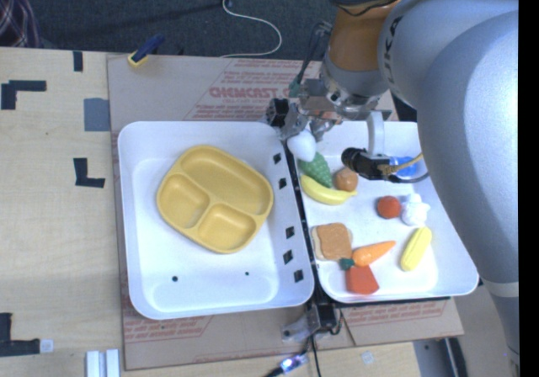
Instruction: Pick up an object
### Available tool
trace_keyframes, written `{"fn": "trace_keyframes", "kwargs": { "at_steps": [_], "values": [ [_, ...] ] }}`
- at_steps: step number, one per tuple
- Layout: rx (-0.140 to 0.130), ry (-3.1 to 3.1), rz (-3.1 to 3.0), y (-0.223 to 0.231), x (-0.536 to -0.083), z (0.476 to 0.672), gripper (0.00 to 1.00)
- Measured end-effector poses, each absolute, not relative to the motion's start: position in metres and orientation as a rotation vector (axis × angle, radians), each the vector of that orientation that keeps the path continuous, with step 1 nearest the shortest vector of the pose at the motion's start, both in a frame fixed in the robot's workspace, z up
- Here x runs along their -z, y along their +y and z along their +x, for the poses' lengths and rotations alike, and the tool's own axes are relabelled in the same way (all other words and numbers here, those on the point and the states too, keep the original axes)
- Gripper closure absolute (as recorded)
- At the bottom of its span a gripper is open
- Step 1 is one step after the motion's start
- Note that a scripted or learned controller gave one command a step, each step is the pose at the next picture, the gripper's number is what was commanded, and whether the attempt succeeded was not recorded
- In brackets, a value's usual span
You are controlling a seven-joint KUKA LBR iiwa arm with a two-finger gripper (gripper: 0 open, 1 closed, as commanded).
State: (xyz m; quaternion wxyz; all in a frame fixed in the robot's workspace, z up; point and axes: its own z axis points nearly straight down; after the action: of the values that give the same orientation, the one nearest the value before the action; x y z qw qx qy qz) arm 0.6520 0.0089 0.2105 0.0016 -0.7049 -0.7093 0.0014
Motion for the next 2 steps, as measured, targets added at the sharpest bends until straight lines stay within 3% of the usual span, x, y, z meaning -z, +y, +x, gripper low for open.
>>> {"fn": "trace_keyframes", "kwargs": {
  "at_steps": [1, 2],
  "values": [
    [-0.005, -2.223, -2.215, 0.0037, -0.2217, 0.6609, 1.0],
    [-0.008, -2.222, -2.217, 0.0112, -0.2273, 0.6563, 1.0]
  ]
}}
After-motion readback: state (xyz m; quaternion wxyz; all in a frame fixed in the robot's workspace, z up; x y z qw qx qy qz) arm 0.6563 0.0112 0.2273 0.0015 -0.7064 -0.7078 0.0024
